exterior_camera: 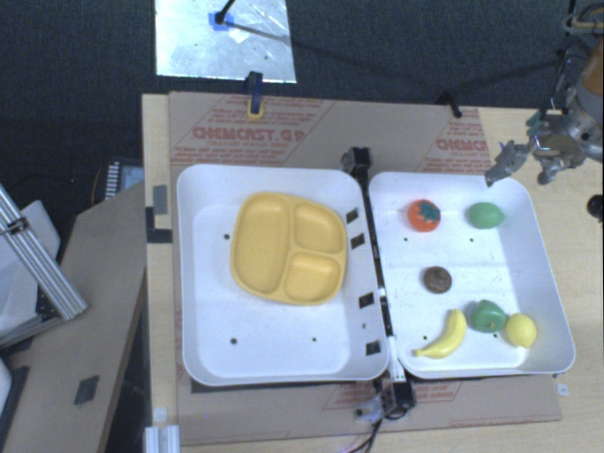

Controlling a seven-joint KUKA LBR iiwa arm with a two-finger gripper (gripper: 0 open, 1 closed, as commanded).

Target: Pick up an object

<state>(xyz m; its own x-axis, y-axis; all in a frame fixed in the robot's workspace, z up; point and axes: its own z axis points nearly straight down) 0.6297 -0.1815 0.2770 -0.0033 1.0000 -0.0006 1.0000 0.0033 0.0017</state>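
Observation:
The right bin (547, 253) holds several toy foods: an orange-red tomato (424, 215), a green round fruit (485, 215), a brown disc (436, 278), a yellow banana (445, 336), a green pepper (487, 315) and a lemon (520, 329). My gripper (522, 170) hovers over the bin's far right corner, just beyond the green round fruit. Its fingers are spread open with nothing between them.
In the left bin (203, 281) lies a yellow three-compartment plate (288, 248). A black divider with clips (370, 253) runs between the bins. A shiny metal sheet (225, 26) lies on the dark floor beyond the bench.

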